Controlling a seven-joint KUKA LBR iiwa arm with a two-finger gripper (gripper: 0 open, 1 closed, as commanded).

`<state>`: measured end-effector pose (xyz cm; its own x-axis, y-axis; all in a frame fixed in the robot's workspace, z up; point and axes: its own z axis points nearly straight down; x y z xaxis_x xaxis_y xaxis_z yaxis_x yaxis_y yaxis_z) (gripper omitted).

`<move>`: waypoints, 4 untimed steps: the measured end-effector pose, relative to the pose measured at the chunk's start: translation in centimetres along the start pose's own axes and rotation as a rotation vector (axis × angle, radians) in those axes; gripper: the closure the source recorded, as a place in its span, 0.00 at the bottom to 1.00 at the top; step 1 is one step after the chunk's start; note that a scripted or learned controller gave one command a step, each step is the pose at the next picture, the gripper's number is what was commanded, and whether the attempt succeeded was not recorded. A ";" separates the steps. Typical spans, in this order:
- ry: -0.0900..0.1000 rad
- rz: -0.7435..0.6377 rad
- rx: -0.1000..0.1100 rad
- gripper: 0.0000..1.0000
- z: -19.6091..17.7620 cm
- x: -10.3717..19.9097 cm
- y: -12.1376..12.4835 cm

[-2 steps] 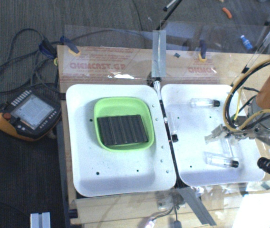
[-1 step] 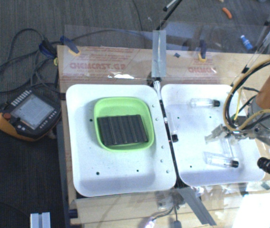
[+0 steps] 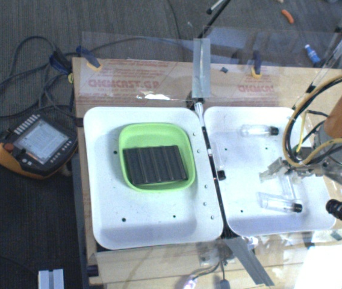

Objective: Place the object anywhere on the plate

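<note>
Gripper (image 3: 282, 172) (transparent, outline hazy) over right bin (image 3: 243, 155), near tube (image 3: 281, 204).

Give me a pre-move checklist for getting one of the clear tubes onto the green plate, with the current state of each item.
1. Green plate sits in the left bin, unobstructed: ok.
2. Dark ridged insert lies on the plate, leaving only the plate's rim bare: not ok if a flat spot is needed.
3. Clear tubes lie in the right bin, upper tube and lower tube: ok.
4. Gripper hangs over the right bin between the tubes: ok.
5. Tube between its fingers: cannot tell.
6. Yellow and black cables clear of the path leftward: cannot tell.
</note>
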<state>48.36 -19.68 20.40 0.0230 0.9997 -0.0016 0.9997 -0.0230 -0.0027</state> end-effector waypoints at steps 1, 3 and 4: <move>0.000 0.000 0.000 0.00 0.0 0.0 0.0; 0.000 0.000 0.000 0.00 0.0 0.0 0.0; 0.000 0.000 0.000 0.00 0.0 0.0 0.0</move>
<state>48.36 -19.68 20.40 0.0230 0.9997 -0.0016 0.9997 -0.0230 -0.0027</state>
